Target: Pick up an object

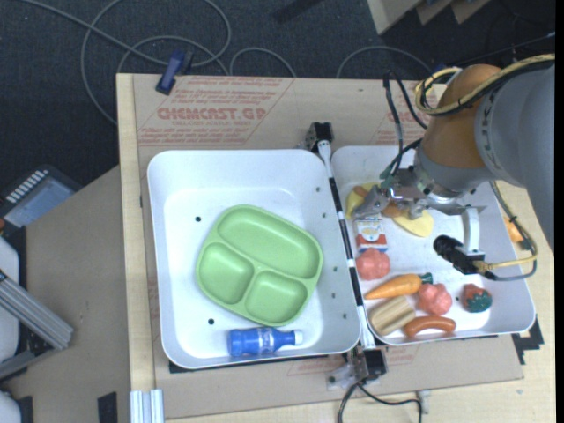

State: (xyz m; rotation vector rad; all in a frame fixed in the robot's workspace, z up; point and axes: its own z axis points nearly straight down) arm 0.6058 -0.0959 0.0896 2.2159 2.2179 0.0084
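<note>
My gripper [390,203] hangs low over the back left part of the right bin [520,320], reaching in from the right. Just left of it lies a yellow toy fruit [355,201], and a pale yellow piece [416,226] sits right below it. A small white carton [370,233] stands directly in front of the gripper, with a red toy fruit [374,263] below that. I see nothing held in the gripper.
Further toys lie at the right bin's front: an orange carrot [394,286], a bun [392,314], a sausage [429,326], a pink strawberry [434,299] and a small red and green piece [477,298]. The left bin [167,192] holds a green divided plate [257,263] and a blue bottle [261,341].
</note>
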